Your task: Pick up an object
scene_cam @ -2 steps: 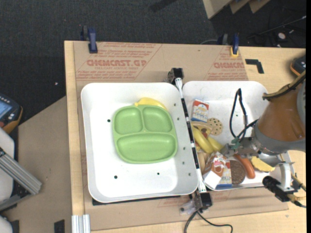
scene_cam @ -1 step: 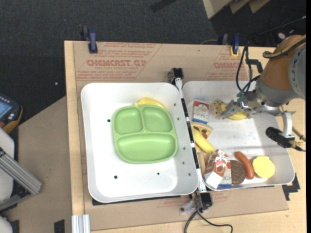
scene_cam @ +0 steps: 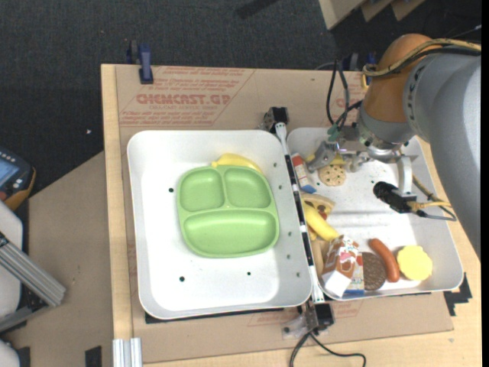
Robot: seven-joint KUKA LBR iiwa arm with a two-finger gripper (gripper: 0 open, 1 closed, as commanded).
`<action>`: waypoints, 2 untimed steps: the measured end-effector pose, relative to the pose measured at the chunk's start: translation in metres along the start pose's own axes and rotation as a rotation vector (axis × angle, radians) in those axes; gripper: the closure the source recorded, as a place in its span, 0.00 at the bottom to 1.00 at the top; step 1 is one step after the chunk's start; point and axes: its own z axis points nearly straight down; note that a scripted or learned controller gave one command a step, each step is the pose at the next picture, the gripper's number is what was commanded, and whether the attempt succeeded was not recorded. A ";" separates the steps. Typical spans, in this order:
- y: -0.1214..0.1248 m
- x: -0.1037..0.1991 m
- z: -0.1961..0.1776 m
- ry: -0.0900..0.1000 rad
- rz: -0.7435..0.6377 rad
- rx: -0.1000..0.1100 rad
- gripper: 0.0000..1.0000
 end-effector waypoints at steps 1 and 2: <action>0.014 -0.021 0.002 0.002 0.006 0.019 0.00; 0.012 -0.022 -0.008 -0.001 0.007 0.025 1.00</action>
